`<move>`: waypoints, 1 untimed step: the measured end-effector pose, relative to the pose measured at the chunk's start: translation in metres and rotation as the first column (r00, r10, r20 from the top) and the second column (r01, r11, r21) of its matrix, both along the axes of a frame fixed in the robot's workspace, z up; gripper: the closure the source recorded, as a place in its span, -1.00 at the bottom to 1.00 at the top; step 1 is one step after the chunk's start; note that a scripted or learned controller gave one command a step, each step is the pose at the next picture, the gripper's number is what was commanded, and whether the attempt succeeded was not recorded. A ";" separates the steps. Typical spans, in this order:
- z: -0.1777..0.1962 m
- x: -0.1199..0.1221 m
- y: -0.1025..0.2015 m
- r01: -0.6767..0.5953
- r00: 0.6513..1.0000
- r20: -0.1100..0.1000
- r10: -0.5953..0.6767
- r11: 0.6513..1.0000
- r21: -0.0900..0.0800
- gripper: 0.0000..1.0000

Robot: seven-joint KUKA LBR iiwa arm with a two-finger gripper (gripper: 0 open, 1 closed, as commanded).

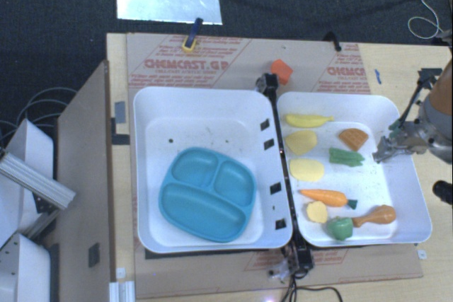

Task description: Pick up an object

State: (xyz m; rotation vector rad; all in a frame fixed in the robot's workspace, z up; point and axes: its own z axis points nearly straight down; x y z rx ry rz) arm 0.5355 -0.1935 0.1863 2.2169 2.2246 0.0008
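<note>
**Pincer hanging at the right bin's outer edge, toy food lying spread inside**

The pincer [384, 151] is hovering over the right rim of the right bin [417, 219], with the grey arm [433, 125] reaching in from the right. Whether it is gripping, parted or closed cannot be told at this size; nothing is showing between its tips.

The toy foods are lying loosely spaced in that bin. A yellow banana [308, 121] is sitting near the far edge, with a brown bread piece [353, 138] to its right, nearest the pincer. A green leafy vegetable [345, 157] is lying just below the bread. Two pale yellow pieces [301, 143] [306, 170] are resting close to the divider side. An orange carrot [323, 197] is lying across the middle, and a small yellow slice [316, 212], a green pepper [340, 228] and a brown drumstick [375, 216] are grouping toward the near edge. Bare white floor is showing along the bin's right side, between the foods and the rim.

The left bin [152, 117] is carrying a blue divided tray [207, 193], leaving open floor around its far and left edges. An orange block [282, 71] is sitting on the tabletop [212, 61] beyond the bins.
</note>
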 end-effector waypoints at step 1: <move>-0.045 0.066 0.017 -0.005 1.000 0.002 0.005 1.000 0.001 -1.00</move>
